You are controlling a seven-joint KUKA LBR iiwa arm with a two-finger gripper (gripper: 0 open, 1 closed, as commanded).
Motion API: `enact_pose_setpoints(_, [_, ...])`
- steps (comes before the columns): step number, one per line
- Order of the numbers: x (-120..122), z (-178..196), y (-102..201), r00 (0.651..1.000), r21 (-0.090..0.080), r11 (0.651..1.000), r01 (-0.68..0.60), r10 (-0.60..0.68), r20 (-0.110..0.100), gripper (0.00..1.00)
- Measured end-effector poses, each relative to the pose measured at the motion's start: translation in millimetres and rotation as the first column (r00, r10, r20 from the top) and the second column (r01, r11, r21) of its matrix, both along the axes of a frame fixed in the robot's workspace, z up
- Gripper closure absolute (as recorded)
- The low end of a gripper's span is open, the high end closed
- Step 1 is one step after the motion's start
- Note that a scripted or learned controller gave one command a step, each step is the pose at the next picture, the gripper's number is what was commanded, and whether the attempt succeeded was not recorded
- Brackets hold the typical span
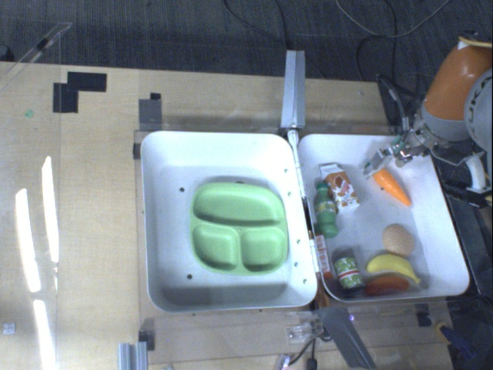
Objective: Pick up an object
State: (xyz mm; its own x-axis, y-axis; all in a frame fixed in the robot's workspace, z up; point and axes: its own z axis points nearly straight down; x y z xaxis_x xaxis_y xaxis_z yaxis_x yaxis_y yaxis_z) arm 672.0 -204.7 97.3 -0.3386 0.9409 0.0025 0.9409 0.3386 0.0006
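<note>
Carrot [391,186] is the thing nearest the gripper [387,157]. It is orange and lies tilted in the top part of the right bin [447,214], with its fat end up toward the gripper. The gripper sits just above that fat end, at the top rim of the bin. I cannot tell if it is released, clenched, or grasping the carrot, because that part is too small and blurry. The grey arm [462,91] with its orange band comes in from the top right corner.

More things lie in the right bin. A small juice box [340,188] sits to the left of the carrot. A green bottle [326,209] lies along the left wall, just beside the box. A round brown thing [398,239] sits below the carrot. A yellow banana [394,267] lies near the bottom edge, touching a red thing [387,285] under it. A little can [347,271] with a green and red label stands at the bottom left.

A green tray [239,227] with three parts rests in the middle of the left bin [166,168]. Black cables [262,10] lie on the dark floor behind the bench.
</note>
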Motion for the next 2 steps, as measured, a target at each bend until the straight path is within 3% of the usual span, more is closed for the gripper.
enact_pose_setpoints(1, [3.4, 7.1, 1.4, 1.0, -0.008, 1.0, -0.005, 0.006, 0.019, 1.0])
enact_pose_setpoints(2, [-0.6, 120.0, 64.2, 0.995, -0.005, 0.995, -0.096, 0.096, 0.01, 1.0])
